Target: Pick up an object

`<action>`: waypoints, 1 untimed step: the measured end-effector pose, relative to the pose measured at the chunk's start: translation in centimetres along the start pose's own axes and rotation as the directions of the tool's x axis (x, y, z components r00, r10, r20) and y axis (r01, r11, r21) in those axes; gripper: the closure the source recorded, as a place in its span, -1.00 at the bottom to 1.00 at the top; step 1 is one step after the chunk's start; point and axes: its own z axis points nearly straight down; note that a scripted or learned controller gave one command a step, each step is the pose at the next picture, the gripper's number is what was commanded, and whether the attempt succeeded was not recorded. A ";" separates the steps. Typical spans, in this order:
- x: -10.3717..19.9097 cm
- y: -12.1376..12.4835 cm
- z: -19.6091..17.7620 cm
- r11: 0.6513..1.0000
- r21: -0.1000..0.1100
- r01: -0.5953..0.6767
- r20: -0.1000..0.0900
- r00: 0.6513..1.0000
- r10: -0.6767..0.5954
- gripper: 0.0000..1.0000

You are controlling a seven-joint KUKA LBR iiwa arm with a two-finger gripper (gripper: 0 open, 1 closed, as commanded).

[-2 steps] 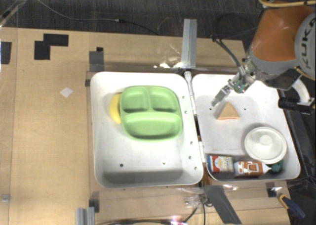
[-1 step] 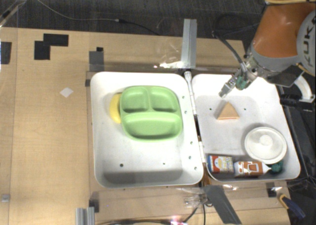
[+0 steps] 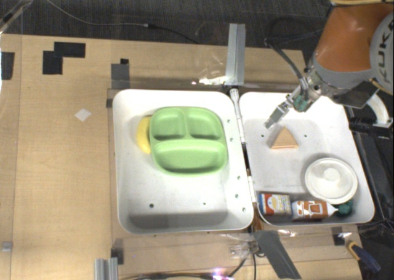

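Camera view shows two white bins side by side on a wooden bench. Nearest the bottom edge, in the right bin (image 3: 363,211), a bottle (image 3: 300,207) with an orange and white label lies on its side against the front wall. Just behind it sits a round white bowl (image 3: 330,179). It is smooth and wide, so I think thin fingers could slide off its rim.

Further back in the same bin lies a small tan wedge (image 3: 284,140), like a slice of toy pizza or cheese. It is the closest thing to the gripper (image 3: 280,113), which hangs just above and behind it, tilted down to the left. Nothing is between the fingers. I cannot tell if they are spread or pressed together.

The wedge is flat and low. If the fingers come down off to one side, they may push it away or close on air.

In the left bin (image 3: 129,211), a green tray (image 3: 188,139) with three sections rests partly on top of a yellow thing (image 3: 143,135), maybe a banana. Grabbing either could drag the other along.
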 end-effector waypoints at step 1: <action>-0.4 -4.0 9.1 0.994 0.009 -0.112 -0.007 0.994 0.112 -1.00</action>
